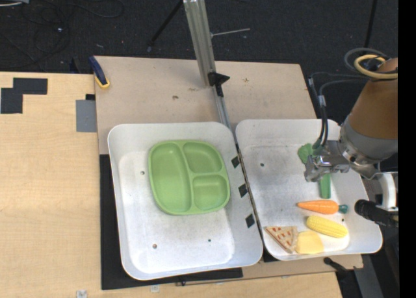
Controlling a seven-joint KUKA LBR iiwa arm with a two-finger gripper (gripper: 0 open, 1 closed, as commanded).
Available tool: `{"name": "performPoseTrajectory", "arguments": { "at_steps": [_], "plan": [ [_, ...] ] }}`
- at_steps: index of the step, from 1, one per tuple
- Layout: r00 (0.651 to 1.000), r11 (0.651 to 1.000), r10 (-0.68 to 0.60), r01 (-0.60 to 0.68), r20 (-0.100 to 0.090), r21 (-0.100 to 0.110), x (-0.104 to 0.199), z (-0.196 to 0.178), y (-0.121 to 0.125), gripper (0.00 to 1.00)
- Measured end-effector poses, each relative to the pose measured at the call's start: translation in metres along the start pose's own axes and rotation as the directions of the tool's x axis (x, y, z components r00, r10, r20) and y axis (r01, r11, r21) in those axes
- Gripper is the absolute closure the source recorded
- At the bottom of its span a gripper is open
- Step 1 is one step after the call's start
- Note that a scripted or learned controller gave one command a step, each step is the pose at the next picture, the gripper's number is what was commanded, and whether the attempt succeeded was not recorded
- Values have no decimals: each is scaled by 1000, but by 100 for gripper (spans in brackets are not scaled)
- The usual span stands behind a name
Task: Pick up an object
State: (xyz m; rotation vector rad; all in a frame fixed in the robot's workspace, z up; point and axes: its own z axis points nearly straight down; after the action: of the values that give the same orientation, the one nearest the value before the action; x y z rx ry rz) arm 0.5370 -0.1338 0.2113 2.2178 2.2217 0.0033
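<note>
The worktop carries two shallow white bins. The end effector sits low in the right bin, over a green toy vegetable (a likely target); its opening cannot be judged.

Even overhead light, soft shadows, slight blur, bkgd dim, no glare.

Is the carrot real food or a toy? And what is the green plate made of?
The carrot looks like a plastic toy: its orange skin is smooth, even and a little shiny, with a neat green tip. The green plate also looks like plastic: one flat pale green all over, moulded into three rounded compartments, with a dull, soft sheen. I can't be sure from looks alone.
</note>
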Motion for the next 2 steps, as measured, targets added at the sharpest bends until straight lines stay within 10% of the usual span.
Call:
{"name": "performPoseTrajectory", "arguments": {
  "at_steps": [2],
  "plan": [
    [1000,1000,-3,3,-2,4,44,-54,7,100]
  ]
}}
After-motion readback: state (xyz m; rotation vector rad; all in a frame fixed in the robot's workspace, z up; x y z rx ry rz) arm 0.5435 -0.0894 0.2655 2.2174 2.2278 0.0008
